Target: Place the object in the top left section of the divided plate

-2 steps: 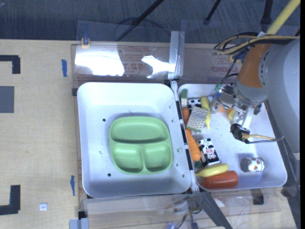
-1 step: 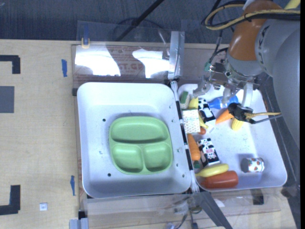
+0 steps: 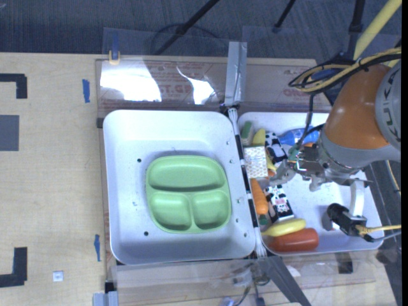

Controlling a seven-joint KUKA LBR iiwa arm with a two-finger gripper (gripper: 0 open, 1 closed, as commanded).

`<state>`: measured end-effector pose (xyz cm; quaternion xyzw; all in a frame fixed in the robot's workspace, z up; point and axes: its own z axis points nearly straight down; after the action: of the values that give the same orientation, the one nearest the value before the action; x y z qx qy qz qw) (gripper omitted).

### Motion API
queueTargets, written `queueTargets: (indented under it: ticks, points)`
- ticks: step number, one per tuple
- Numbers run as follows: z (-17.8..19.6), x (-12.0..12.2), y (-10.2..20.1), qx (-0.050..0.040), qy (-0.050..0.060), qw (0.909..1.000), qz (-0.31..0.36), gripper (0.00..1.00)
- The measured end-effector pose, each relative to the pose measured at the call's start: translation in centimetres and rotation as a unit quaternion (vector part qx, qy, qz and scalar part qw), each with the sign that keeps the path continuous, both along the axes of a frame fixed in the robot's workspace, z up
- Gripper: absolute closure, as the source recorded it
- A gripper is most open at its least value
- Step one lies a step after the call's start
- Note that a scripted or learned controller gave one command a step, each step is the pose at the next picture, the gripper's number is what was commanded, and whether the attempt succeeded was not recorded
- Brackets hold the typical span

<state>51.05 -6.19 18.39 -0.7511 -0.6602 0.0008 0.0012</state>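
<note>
Arm (image 3: 366, 116) reaches in from the right and sits over the right bin (image 3: 319, 244), with the gripper (image 3: 290, 166) low among the clutter at that bin's left side. Can't tell how the gripper is set — the wrist hides it from above and nothing is visibly pinched. The task's object isn't singled out; candidates lie packed along the left wall of the right bin: a checkered packet (image 3: 256, 162), an orange carrot-like piece (image 3: 259, 197) with its long axis running far-to-near, a small black-and-white item (image 3: 279, 203), and at the near edge a yellow banana shape (image 3: 282, 227) lying on a red sausage-like piece (image 3: 296, 240), both with long axes left-to-right. The gripper is just beside the checkered packet and the black-and-white item, to their right — likely the pick zone. The green divided plate (image 3: 188, 193) sits in the middle of the left bin (image 3: 121, 171), holding nothing. Its far section is one wide compartment, with two smaller ones nearer. Key relation: the target section lies left of the gripper and across the divider between the bins, so the carry goes leftward to the plate's far left part.
</note>
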Motion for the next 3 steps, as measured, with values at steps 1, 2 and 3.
queueTargets:
  ticks: [1,2,3]
  points:
    - [0.0,6.1,3.7,-0.0008,-0.001,0.9979,-0.065,0.00]
    - [0.1,10.9,7.2,-0.0009,-0.001,0.9992,-0.040,0.00]
    - [3.6,8.8,18.2,-0.0005,-0.002,0.9980,-0.063,0.00]
